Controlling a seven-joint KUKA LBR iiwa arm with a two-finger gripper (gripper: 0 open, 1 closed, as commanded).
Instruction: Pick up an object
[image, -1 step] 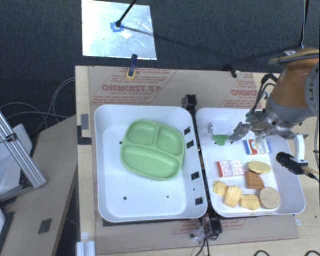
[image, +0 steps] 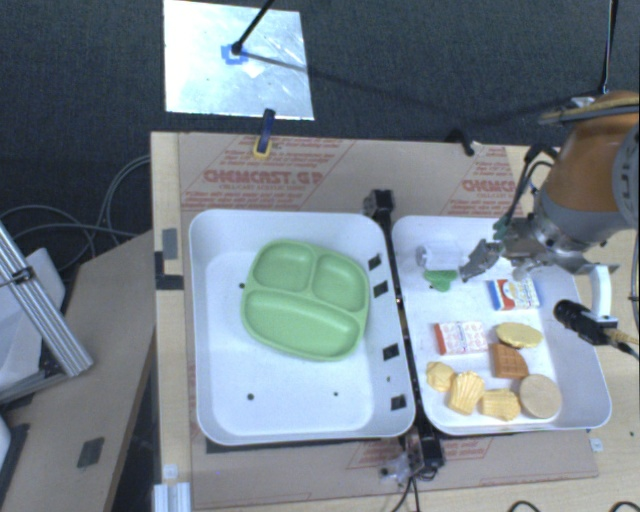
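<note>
The right bin (image: 600, 400) holds several small food items. Among them are a red, white and blue packet (image: 512, 294), a pink and white packet (image: 461, 337), a yellow chip (image: 518, 334), a brown biscuit (image: 508, 361), a round cracker (image: 540, 396) and yellow ridged pieces (image: 466, 392). A small green piece (image: 438, 280) and a silvery wrapper (image: 430, 257) lie at the bin's far left. My gripper (image: 500, 266) hovers over the bin's far half, just above the red, white and blue packet. It is open, with nothing between its fingers.
The left bin (image: 215, 400) carries a green divided plate (image: 305, 300). A black divider (image: 392, 300) runs between the bins. The arm's orange band (image: 590, 170) and wrist overhang the right bin's far right corner. A black part (image: 580, 320) sticks out by the right wall.
</note>
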